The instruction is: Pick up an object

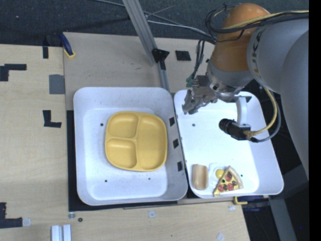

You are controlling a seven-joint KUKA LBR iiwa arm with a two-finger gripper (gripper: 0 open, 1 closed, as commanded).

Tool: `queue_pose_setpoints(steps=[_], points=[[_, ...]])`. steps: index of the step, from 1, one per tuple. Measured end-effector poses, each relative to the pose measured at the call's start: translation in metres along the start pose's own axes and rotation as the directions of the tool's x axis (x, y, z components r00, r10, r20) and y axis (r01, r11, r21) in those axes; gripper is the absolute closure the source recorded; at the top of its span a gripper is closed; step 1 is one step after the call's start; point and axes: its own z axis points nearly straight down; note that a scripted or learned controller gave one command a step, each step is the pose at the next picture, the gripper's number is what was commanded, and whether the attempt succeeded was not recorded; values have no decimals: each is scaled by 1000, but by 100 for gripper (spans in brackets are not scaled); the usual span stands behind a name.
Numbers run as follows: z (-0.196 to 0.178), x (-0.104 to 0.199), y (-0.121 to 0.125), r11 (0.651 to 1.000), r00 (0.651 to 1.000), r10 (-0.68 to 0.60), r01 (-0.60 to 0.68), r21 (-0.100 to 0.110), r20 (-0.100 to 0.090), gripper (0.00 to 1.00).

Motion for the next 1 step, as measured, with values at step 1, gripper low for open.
queue_pose_setpoints(steps=[1], points=[[-6,56,6,1000,1000,1,-1,0,0,100]])
